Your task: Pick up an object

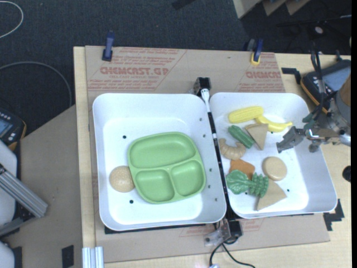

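Observation:
My gripper (287,140) hangs over the right part of the right bin (321,197), reaching in from the right. It is just right of a tan wedge (258,134) and above a round beige bun (274,168). Nothing shows in its grasp. Toy food fills the bin's left half: a yellow corn cob (245,114), a banana (276,124), a green pickle (241,136), a tan croissant-like piece (230,148), an orange piece (242,166), green broccoli (248,183) and a second tan wedge (271,195).
The left bin (106,116) holds a green divided plate (165,166) and a round beige cookie (120,179) at the plate's left. Blue and yellow clamps (107,47) hold the cardboard at the back. The grey arm (329,128) crosses the right bin's right rim.

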You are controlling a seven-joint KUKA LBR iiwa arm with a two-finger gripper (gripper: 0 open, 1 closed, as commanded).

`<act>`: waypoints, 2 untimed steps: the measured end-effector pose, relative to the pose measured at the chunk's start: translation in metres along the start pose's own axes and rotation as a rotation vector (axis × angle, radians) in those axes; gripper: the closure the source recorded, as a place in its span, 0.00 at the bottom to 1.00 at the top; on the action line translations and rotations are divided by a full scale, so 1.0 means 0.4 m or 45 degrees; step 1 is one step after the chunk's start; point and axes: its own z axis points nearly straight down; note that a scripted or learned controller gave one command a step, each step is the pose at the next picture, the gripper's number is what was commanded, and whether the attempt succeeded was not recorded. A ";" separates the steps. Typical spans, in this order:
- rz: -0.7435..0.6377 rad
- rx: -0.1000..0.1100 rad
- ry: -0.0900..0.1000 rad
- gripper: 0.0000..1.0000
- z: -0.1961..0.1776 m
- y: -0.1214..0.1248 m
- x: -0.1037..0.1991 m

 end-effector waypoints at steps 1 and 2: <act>0.006 -0.002 0.002 0.00 0.452 -0.027 -0.053; 0.003 -0.003 -0.002 1.00 0.418 -0.028 -0.051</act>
